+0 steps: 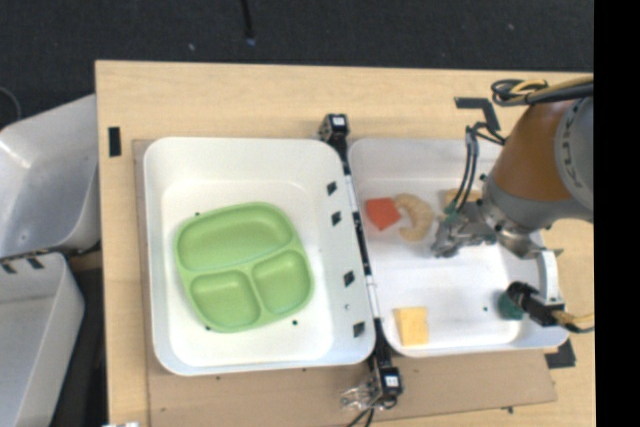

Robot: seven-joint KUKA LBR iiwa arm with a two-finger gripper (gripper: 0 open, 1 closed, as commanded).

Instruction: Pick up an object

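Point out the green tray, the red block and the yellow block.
green tray (236,237): camera view, large top compartment.
red block (381,213): camera view, middle of top face.
yellow block (412,325): camera view, middle of top face.

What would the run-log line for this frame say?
gripper low in right bin beside tan piece | red block, yellow block untouched | green tray in left bin

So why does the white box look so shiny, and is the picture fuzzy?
Camera view: bright overhead light washes out the right bin, hiding its edges; the whole picture is soft, so the gripper and the tan thing beside it blur together; the green tray looks clearest.
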